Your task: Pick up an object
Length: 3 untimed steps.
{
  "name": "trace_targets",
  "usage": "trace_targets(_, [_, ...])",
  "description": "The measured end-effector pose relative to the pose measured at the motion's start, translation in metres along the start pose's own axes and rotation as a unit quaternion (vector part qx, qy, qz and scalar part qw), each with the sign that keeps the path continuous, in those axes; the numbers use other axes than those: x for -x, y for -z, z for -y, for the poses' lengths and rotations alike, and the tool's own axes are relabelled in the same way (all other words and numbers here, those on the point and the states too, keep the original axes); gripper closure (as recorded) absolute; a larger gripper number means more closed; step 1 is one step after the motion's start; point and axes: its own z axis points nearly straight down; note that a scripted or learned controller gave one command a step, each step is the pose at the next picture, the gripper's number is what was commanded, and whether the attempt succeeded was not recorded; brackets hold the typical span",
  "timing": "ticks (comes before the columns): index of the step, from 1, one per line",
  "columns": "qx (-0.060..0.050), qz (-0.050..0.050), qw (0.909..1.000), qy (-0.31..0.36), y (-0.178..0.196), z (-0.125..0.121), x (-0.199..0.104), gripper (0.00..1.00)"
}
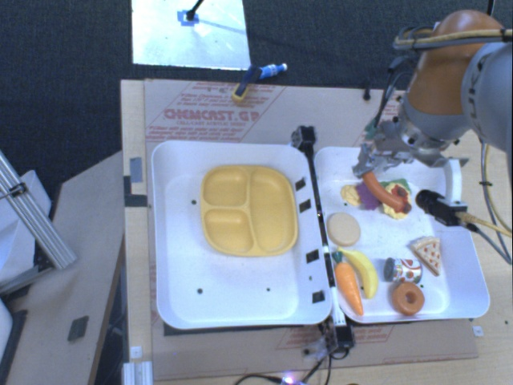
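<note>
Claw (370, 167) above hot dog (386, 195) in right bin (473, 283) (finger state unclear)

Light: even, bright, from overhead.
Glare: metal sheet (190, 21) washed pale.
Shadows: soft, faint.
Focus: slightly soft, grainy.

Both white bins (232, 311) appear smooth, glossy plastic. The yellow tray (247, 210) in the left bin looks matt plastic. The bench (96, 215) surface beside that bin resembles unfinished, matt wood board.
</note>
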Motion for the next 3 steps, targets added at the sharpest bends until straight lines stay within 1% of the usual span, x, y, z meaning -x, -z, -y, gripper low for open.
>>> trace_targets(1, [-0.001,-0.001,1.0000,0.001,0.001,-0.001,-0.060,1.00])
trace_targets(2, [0.000,-0.001,1.0000,0.000,0.003,-0.015,-0.106,1.00])
trace_targets(3, [-0.001,0.000,1.0000,-0.002,-0.001,-0.026,-0.113,1.00])
